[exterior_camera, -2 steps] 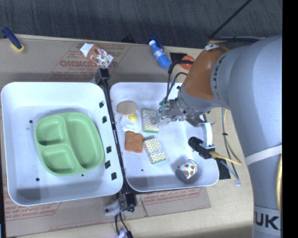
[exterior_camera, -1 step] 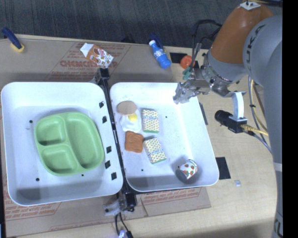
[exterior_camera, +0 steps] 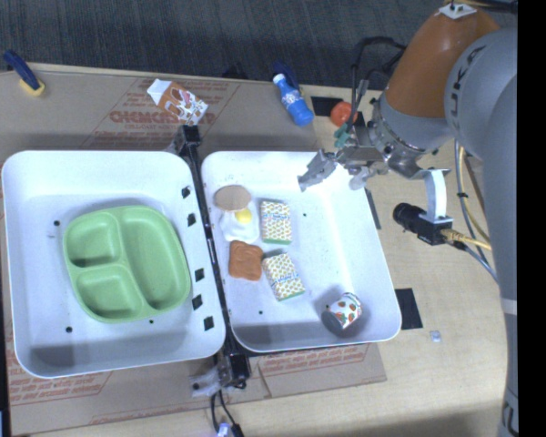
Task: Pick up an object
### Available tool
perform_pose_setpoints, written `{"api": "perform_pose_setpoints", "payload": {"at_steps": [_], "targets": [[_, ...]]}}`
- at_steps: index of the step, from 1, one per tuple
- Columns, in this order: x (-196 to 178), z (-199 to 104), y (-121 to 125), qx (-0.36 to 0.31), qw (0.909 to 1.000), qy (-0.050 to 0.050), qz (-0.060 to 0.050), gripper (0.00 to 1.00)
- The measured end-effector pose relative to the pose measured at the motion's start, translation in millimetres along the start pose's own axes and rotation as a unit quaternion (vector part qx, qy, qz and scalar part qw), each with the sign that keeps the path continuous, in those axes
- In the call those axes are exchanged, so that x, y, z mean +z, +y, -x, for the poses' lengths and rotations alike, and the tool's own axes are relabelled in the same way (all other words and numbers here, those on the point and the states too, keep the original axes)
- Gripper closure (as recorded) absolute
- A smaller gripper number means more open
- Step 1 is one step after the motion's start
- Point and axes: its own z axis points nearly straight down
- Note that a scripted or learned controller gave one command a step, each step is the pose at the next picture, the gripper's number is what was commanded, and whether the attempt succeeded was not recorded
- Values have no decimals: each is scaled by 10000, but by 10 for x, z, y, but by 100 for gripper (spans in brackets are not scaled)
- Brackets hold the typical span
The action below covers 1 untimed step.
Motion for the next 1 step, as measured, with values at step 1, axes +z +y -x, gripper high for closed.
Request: {"api": "perform_pose_setpoints", "payload": {"at_steps": [1], "targets": [[-343,-759,-723,-1,10000,8,-6,0]]}}
